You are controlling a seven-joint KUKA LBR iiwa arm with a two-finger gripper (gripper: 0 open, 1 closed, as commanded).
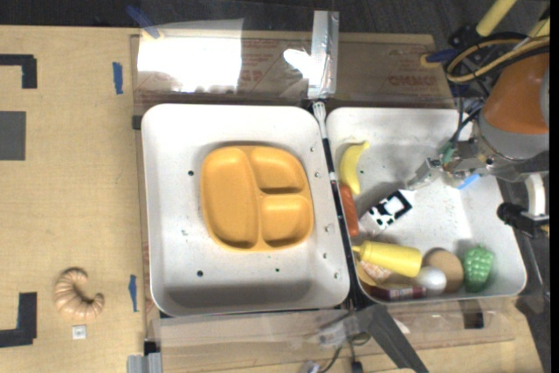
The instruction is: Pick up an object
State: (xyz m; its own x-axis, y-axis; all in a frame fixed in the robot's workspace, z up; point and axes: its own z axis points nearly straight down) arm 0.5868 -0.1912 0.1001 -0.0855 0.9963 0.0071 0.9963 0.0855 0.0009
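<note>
Several objects crowd the right white bin (489, 122) by its near edge; the gripper (447, 163) hovers empty near a black-and-white block (389, 209), finger state indiscernible. A descent may strike bare floor.

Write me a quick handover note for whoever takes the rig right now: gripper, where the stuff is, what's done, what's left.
Gripper: over the upper right part of the right bin, nothing seen between its fingers; whether they are open or shut cannot be told.
Right bin holds: banana along the left wall, black-and-white tag mid-bin, yellow bottle, brown ball and green bumpy toy near the front wall.
Left bin: orange divided tray.
On the bench outside the bins: croissant-shaped toy.
Done: no pick yet.
Left: grasp and lift one object.
</note>
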